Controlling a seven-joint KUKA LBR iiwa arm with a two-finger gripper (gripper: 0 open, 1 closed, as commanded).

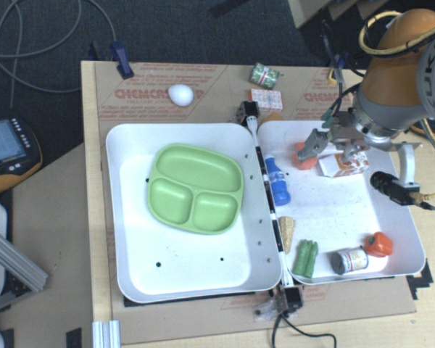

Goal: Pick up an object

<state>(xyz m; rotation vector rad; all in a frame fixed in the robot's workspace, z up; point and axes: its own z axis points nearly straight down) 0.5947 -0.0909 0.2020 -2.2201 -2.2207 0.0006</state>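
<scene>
The arm (pixel 399 71) reaches in from the right over the far part of the right bin (pixel 402 216), its orange band above the grey wrist. The gripper (pixel 326 142) hangs low above the bin's far-left area, just over a small orange-red object (pixel 303 158) that lies on the bin floor. Whether the gripper is open or closed cannot be told from this angle, and nothing is visibly lifted.

Just right of that object lies a white-and-orange packet (pixel 344 164), partly under the gripper assembly. Along the right bin's left wall sits a blue bottle (pixel 277 183), and nearer the front of the same wall a tan cone-shaped piece (pixel 286 230). At the front of the bin lie a green vegetable-like toy (pixel 304 258), a small can on its side (pixel 349 260) and, touching or just beside it, a red-orange pepper-like toy (pixel 378 244).

The left bin (pixel 130 216) holds a light green divided plate (pixel 196 188) — three compartments, lying flat near the bin's far centre.

On the worktop (pixel 101 194) beyond the bins rest a white egg-shaped object (pixel 180 94), a small green can on its side (pixel 264 75) and a patterned little box (pixel 266 99) just in front of it. A blue clamp (pixel 120 59) grips the far-left corner of the board.
</scene>
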